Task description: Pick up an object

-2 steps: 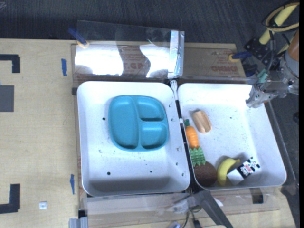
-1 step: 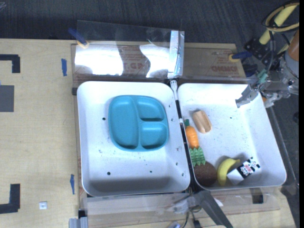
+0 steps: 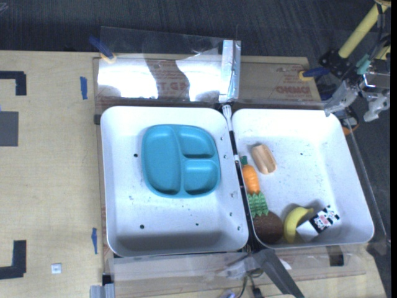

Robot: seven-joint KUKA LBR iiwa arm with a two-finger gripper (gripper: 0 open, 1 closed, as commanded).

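My gripper (image 3: 366, 101) hangs outside the right bin's (image 3: 291, 126) far corner; grip state indiscernible. Approach step: toy bread roll (image 3: 264, 159) lies well inward, below-left of me; next, descend over it.

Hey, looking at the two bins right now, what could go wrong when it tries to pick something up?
The banana, cow toy and brown fruit are bunched in the right bin's near corner, so a grab may catch two things or slip. The carrot lies against the divider wall, leaving little room for a finger. The blue plate lies flat and wide, likely hard to pinch.
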